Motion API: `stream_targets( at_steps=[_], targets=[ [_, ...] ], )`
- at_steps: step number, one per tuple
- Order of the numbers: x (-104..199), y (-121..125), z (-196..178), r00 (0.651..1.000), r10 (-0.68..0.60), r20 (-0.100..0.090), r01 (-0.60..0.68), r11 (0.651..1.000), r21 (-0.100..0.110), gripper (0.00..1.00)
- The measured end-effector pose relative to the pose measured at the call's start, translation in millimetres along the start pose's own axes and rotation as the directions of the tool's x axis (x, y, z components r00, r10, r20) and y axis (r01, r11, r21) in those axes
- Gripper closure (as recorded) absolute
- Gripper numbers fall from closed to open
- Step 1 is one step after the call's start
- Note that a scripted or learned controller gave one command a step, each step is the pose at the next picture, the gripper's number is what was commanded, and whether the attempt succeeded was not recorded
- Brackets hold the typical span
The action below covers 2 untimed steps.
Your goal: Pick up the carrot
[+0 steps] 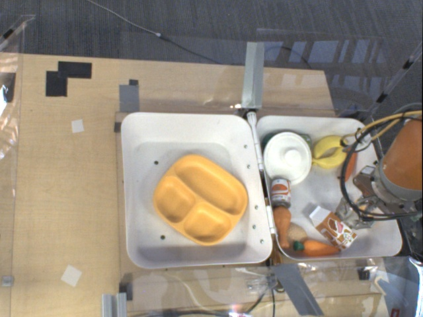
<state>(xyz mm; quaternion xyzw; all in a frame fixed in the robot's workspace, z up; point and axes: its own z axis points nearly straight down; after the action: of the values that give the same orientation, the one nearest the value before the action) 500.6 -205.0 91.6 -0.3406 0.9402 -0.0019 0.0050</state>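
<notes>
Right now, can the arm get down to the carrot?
Probably yes. The carrot lies uncovered along the right bin's near wall, close by the arm. The small carton beside it and the wall may crowd a grasp.

Both bins (132, 177) are white. The divided plate (200, 198) is yellow-orange. The bowl (287, 156) is white with a green rim, the banana (328, 149) yellow. The carrot (320, 247) is orange with a green end; a second carrot (282, 222) is orange. The small carton (336, 230) is red, brown and white. The bench (59, 197) is pale wood with black squares (67, 76).
</notes>
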Motion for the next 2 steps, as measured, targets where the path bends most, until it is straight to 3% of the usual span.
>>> stream_targets(
  at_steps=[1,2],
  targets=[
    [-67.3,-54.1,-8.9,0.989,0.147,0.002,-0.147,0.989,0.001,1.00],
    [-66.3,-54.2,-8.5,0.989,0.149,0.001,-0.149,0.989,0.000,0.00]
  ],
)
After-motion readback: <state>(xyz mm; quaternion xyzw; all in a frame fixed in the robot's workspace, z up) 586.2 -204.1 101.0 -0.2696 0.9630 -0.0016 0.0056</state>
